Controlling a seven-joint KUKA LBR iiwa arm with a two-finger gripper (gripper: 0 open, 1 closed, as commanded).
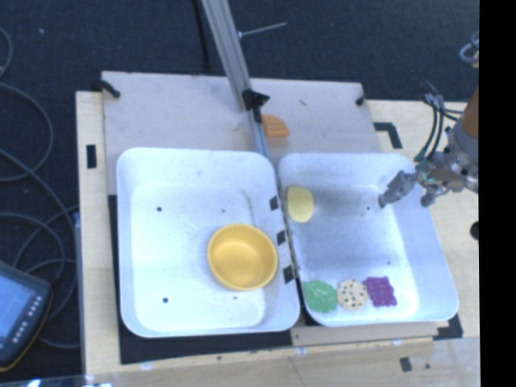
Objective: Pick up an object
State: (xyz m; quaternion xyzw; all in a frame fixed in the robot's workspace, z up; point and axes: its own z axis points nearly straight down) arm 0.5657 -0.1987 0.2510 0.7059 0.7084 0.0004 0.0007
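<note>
White bins sit on our table (97,216). Our claw (401,189) hangs over the right bin (419,240); we cannot tell how it stands. We see a yellow ball (300,204) at that bin's left wall

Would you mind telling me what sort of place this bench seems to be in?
Probably a robotics lab: two white bins of toy items on a wooden bench, a gripper reaching in, an aluminium rail overhead, and loose cables on dark carpet.
</note>
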